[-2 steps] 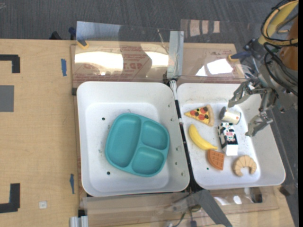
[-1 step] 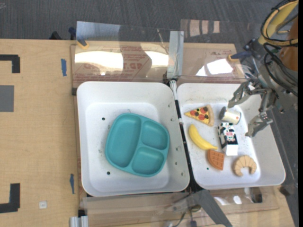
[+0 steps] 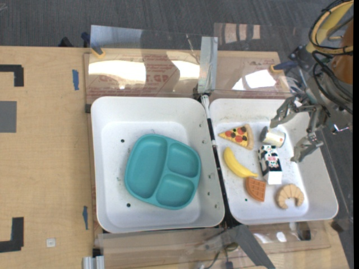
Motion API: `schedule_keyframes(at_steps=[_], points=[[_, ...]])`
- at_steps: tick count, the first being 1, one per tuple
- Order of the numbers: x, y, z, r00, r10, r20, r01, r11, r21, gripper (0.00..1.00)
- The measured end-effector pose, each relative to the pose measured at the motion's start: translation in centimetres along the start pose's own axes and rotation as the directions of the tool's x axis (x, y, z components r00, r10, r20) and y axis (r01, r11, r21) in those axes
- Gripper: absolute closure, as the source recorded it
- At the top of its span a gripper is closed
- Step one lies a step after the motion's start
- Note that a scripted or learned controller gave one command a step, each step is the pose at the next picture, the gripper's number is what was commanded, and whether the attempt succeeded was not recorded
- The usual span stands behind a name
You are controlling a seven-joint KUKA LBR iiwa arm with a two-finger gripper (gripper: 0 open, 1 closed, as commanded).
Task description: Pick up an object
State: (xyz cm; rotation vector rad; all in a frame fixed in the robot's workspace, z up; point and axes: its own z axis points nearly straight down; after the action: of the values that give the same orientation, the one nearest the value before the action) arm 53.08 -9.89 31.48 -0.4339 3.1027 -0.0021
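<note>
gripper [image 3: 293, 134] — fingers spread wide, holding nothing; above right bin [image 3: 328, 203] | milk carton [image 3: 271, 162] — label unreadable

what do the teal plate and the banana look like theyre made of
The teal plate looks like moulded plastic: even colour, soft sheen, rounded dividers between its three sections. The banana is probably a plastic or rubber toy: flat, uniform yellow with a smooth surface, though the view leaves the exact material open.

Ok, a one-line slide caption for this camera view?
Open gripper above right bin of toy food; teal plate in left bin.
</note>
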Motion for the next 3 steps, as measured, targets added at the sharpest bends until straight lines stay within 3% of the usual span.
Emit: schedule_keyframes(at_steps=[1,2,3], points=[[0.0,0.0,0.0,1.000,0.000,0.000,0.000,1.000,0.000,0.00],[-4.6,3.2,12.4,0.942,-0.336,-0.007,0.336,0.942,-0.009,0.00],[-1.9,10.3,10.5,0.776,-0.631,0.000,0.631,0.776,-0.006,0.00]])
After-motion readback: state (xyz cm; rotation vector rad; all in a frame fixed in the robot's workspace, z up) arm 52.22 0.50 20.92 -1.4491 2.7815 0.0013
